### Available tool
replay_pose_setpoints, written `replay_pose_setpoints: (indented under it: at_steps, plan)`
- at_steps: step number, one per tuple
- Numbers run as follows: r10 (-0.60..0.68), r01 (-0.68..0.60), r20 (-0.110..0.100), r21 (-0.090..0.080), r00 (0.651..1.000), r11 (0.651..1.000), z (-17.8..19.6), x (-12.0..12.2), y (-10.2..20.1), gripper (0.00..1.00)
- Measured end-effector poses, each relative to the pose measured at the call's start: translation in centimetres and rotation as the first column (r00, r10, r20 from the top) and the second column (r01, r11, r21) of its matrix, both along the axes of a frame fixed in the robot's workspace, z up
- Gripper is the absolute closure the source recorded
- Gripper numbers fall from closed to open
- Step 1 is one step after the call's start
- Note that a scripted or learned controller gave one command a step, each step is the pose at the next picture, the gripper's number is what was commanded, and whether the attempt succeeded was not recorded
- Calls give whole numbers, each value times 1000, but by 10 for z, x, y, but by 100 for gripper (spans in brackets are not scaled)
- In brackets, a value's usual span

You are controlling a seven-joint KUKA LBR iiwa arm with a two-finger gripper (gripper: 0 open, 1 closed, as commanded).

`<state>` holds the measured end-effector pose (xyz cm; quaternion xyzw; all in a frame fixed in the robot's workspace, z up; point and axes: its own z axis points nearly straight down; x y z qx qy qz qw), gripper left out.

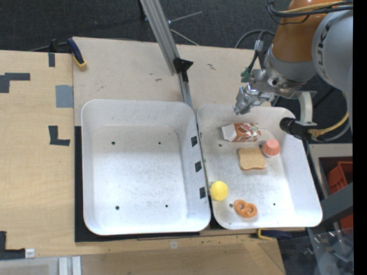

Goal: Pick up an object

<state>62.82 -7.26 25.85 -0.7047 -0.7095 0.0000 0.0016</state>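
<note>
Claw (245, 105) hovers above the white packet (241, 132) in the right bin (298, 205), grip state unclear; approach step, descent comes next.

The arm (321, 33) is grey with a glossy orange band, black cables looping over it, above a metallic gripper (245, 105).

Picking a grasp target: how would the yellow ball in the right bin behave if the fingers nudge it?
The yellow ball looks round and smooth, so it would probably roll. It sits against the right bin's left wall, which may stop it that way. It looks small, probably light.
</note>
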Motion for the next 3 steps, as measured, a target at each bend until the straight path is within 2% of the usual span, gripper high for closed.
replay_pose_setpoints:
  at_steps: [2, 3]
  plan:
    - [0, 0, -1, -1, 1000, 1000, 6, -39, 100, 100]
    - [-1, 1, -2, -2, 1000, 1000, -11, -51, 144, 100]
